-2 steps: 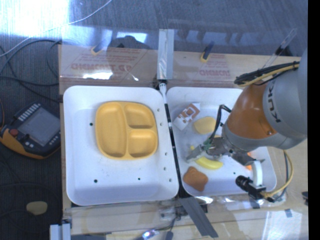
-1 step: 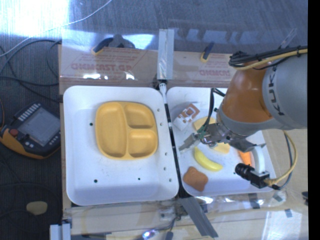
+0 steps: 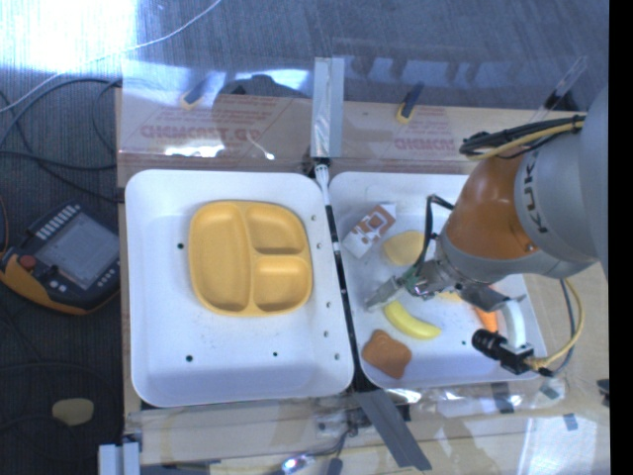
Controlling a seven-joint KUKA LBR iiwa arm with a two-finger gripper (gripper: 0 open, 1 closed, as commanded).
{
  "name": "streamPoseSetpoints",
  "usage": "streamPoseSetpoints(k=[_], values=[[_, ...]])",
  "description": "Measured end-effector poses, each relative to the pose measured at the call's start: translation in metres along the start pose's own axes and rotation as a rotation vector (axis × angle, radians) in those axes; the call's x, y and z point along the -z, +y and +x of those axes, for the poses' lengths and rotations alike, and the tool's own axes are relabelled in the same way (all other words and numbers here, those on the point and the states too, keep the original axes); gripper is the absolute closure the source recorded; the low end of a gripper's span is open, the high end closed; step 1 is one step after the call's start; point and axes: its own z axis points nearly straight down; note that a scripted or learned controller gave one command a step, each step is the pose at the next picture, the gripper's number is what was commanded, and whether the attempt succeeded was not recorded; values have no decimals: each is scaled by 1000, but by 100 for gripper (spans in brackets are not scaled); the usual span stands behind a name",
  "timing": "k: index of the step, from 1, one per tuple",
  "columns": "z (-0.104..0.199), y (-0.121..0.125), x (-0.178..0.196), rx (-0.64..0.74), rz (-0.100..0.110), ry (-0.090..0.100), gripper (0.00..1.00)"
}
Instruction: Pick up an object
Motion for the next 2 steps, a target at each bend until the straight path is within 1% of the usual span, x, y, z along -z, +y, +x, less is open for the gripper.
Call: streamPoseSetpoints(k=[1,2], values=[[7,-28,1,-75,-6,-3,0],[7,-27,10,-75,-4,1,100]])
